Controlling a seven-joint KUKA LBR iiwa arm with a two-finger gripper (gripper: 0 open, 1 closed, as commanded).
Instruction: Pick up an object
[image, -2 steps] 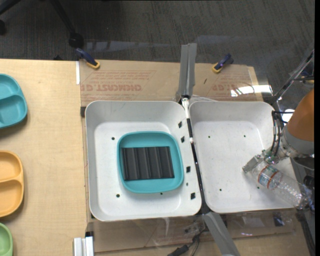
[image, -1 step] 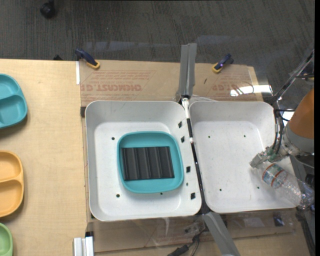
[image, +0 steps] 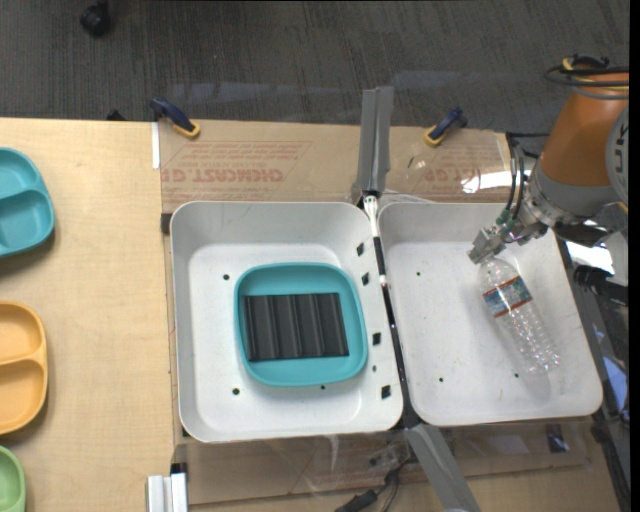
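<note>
A clear plastic water bottle (image: 518, 312) with a red and blue label lies on its side in the right bin (image: 440, 340), its cap end pointing up-left. My gripper (image: 493, 243) hangs at the bottle's cap end, right over its neck, under the grey arm with the orange band (image: 585, 130). From this slant the fingertips merge with the bottle's neck. A teal tray with a dark ribbed insert (image: 298, 325) rests in the left bin (image: 200, 300).
Teal (image: 20, 215), orange (image: 18, 365) and green (image: 8, 480) plates lie on the wooden bench at the left edge. Cardboard (image: 260, 165) with two clamps sits behind the bins. A metal divider (image: 375, 140) runs between the bins.
</note>
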